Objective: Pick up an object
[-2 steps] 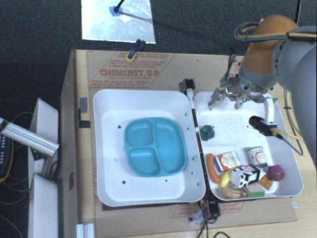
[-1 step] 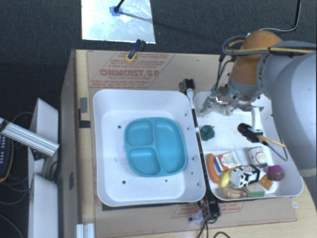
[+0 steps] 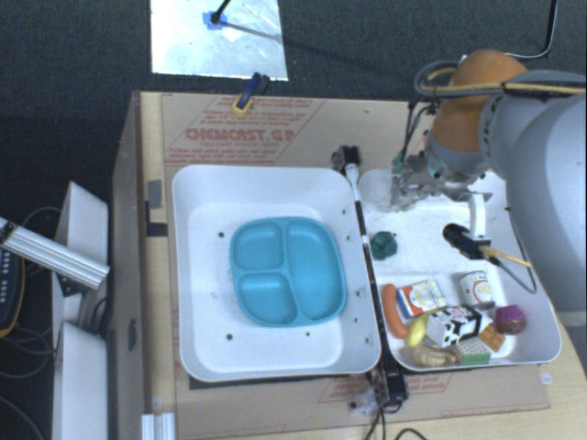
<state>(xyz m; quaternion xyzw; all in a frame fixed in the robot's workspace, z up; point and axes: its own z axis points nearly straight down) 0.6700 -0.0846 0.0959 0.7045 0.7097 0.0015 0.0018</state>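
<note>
Gripper (image 3: 410,193) hangs over right bin's (image 3: 541,337) far corner, finger state can't tell, objects like green lump (image 3: 382,243) and orange carrot (image 3: 393,310) lie nearer the camera; best descend centered on isolated lump, away from divider wall.

A blue divided plate (image 3: 287,271) lay in the middle of the left white bin (image 3: 202,200), which sat on a brown cardboard sheet printed with red lettering (image 3: 240,136) covering the bench. A yellow-and-blue clip (image 3: 249,93) rested at the sheet's far edge. Beyond it, a shiny silver panel (image 3: 218,24) with a scrap of blue tape (image 3: 214,20) lay on dark carpet (image 3: 64,71). To the left, a ridged metal bar (image 3: 53,251) crossed white boxes (image 3: 81,337), with black cables beside them
</note>
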